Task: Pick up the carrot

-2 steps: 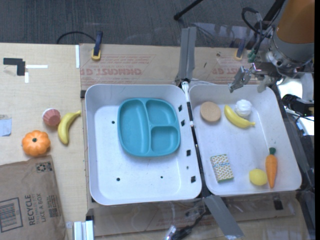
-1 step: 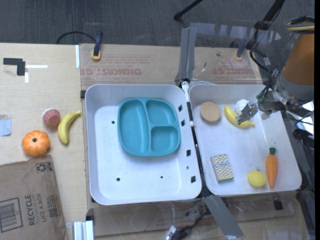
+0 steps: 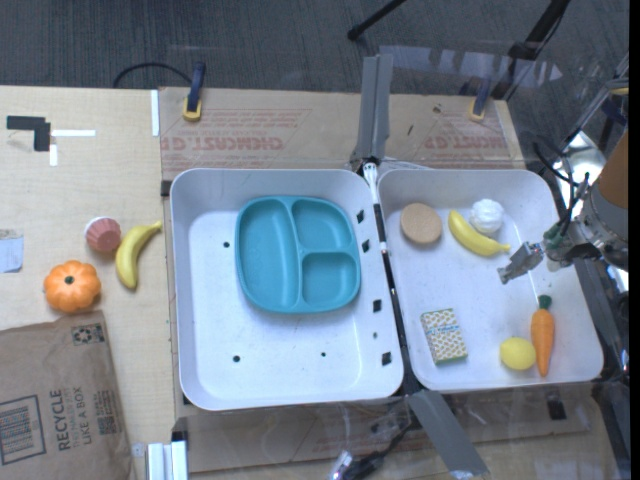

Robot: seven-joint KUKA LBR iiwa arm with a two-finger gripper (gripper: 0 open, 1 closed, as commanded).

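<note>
Camera view from above the bench. The carrot (image 3: 542,341) lay in the right bin (image 3: 480,190), close to that bin's right wall and toward its near right corner, with its green top pointing to the far edge and its tapered tip to the near edge. Its long axis therefore ran roughly parallel to the right wall. A lemon (image 3: 517,354) sat just beside the carrot on its left, near the tip end and apparently touching or almost touching it.

The gripper (image 3: 522,262) hung over the right half of the same bin, farther from the near edge than the carrot and slightly to its left. The carrot thus lay toward the near edge from the gripper, with the green top as the nearest part. Whether the jaws stood apart or together could not be told at this resolution, and nothing was seen held between them.

As a judgement, the coming move called for a short travel toward the near right corner, with the closing line set across the carrot's long axis. The wall on one side and the lemon on the other left little room for the jaws.

The banana (image 3: 474,235) lay just left of the gripper and well clear of the carrot.
</note>
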